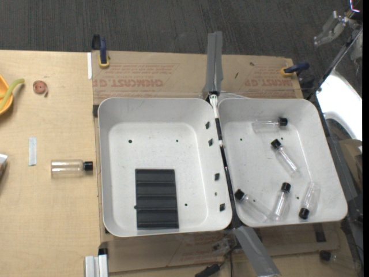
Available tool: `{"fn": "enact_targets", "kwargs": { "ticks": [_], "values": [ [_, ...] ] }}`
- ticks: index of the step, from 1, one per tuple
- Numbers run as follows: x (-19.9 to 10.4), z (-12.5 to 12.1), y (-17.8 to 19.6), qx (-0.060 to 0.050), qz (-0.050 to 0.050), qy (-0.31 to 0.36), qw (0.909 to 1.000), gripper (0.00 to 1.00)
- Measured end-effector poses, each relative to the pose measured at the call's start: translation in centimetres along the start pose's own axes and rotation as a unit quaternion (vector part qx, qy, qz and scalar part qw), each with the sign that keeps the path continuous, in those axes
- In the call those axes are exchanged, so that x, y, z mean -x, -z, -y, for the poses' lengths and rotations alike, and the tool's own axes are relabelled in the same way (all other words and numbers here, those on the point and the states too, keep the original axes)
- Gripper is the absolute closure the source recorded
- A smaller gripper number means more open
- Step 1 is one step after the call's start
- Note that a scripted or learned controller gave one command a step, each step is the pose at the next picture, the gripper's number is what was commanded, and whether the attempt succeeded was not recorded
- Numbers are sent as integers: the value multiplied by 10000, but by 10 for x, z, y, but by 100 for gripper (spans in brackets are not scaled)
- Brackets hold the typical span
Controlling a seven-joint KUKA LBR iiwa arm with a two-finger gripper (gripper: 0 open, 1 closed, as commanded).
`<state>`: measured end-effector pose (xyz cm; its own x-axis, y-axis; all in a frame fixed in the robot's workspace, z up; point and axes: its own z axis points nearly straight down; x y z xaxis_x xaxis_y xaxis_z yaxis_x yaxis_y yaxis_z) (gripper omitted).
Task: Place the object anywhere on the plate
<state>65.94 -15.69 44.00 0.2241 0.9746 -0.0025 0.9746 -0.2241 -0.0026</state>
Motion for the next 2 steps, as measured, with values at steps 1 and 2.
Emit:
{"fn": "enact_targets", "kwargs": {
  "ticks": [1, 2],
  "values": [
    [78, 107, 0, 0, -4, 90, 10000, 0],
    [30, 61, 0, -1, 0, -438, 9990, 0]
  ]
}}
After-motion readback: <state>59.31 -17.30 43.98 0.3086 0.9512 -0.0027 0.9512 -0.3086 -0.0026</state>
